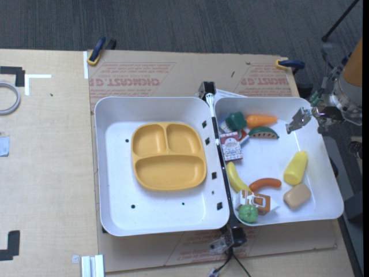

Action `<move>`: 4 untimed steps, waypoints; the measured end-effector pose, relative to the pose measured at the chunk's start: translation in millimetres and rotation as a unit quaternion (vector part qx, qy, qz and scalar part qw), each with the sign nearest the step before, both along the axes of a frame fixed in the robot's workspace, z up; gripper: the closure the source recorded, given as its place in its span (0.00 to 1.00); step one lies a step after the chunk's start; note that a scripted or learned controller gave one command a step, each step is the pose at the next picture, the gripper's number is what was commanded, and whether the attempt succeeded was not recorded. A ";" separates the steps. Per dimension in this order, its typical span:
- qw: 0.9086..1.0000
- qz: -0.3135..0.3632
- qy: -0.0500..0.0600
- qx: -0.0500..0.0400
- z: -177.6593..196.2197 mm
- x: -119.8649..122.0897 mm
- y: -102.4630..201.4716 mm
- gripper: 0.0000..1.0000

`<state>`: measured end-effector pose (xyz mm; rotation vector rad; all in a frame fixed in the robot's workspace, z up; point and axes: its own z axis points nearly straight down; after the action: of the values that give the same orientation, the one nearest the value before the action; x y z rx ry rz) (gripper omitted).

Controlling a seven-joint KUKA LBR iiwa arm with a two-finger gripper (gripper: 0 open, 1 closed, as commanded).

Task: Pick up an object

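Note:
My gripper [296,122] hangs over the far right corner of the right bin [323,212], above the bare white floor and apart from every toy. The bin holds several toy foods. An orange carrot [261,120] and a watermelon slice [263,133] lie to the gripper's left. A yellow corn-like piece [296,167] sits nearer the front, below the gripper. A tan bread roll [297,197], a red sausage [265,183] and a banana [235,178] lie closer to the front wall.
The left bin [115,201] holds a yellow divided plate [169,156]. Along the right bin's left wall are a dark green piece [235,120], a red and white carton [230,147], an orange and white box [257,201] and a green broccoli [248,213].

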<state>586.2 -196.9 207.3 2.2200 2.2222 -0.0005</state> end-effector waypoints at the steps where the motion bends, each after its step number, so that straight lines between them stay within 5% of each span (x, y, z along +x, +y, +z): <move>1: 0.995 0.102 -0.005 -0.003 -95.7 -45.4 -1.8 0.00; 2: 0.995 0.100 -0.007 -0.005 -85.0 -43.8 -3.0 1.00; 3: 0.997 0.074 -0.001 0.000 47.9 -64.6 89.4 1.00; 4: 0.997 -0.080 -0.002 -0.001 214.6 -103.7 80.1 1.00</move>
<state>482.5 -116.8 421.9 2.3870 2.0360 0.0008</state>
